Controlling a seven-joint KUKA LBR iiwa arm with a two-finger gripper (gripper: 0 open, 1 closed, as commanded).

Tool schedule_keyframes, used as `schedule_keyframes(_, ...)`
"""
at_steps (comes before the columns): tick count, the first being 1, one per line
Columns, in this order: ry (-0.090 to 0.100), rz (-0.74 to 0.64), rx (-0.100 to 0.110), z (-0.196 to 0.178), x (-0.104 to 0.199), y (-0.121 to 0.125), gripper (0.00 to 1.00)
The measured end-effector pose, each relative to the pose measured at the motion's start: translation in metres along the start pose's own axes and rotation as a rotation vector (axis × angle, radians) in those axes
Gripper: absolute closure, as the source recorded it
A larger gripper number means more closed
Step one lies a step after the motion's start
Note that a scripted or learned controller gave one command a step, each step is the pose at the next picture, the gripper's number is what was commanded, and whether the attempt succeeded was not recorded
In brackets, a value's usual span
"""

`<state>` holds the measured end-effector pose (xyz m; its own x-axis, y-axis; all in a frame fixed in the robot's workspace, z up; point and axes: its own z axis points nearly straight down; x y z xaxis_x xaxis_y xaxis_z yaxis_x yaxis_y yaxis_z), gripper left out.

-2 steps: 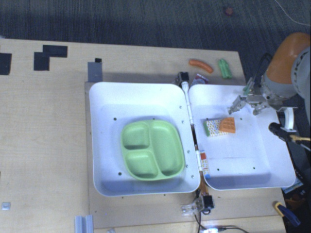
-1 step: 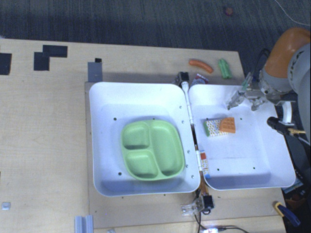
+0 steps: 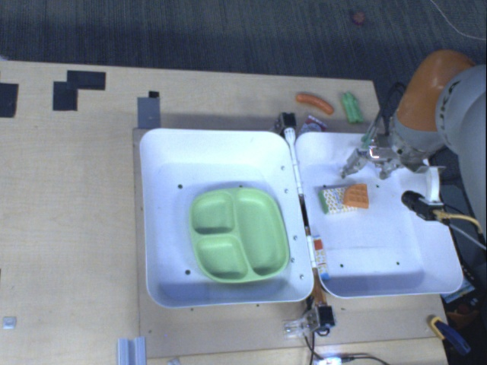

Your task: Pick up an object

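Note:
In the right bin (image 3: 396, 268) lies a small flat object (image 3: 346, 198), orange on its right half and pale with a dotted pattern on its left. My gripper (image 3: 366, 170) hangs just above and behind it, near the bin's back edge. Its two fingers are spread apart, open, with nothing between them. The grey arm with the orange band (image 3: 430, 97) comes in from the right.
A green divided plate (image 3: 237, 233) sits in the left bin (image 3: 163, 204). Behind the bins on the bench lie an orange sausage-shaped item (image 3: 315, 103) and a green item (image 3: 351, 106). A black and yellow cable end (image 3: 426, 206) hangs over the right bin's right side.

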<state>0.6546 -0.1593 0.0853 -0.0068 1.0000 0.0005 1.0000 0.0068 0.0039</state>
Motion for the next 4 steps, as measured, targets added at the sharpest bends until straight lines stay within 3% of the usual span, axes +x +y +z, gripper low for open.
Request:
schedule_keyframes(1,-0.001,-0.002,-0.005,-0.012,0.0,0.002,1.0)
schedule_keyframes(2,-0.002,0.005,-0.003,-0.068,-0.025,0.016,1.0)
schedule_keyframes(3,-0.002,0.004,-0.001,-0.067,-0.025,0.015,0.0)
schedule_keyframes(4,0.009,0.002,0.006,-0.001,-0.042,0.015,0.0)
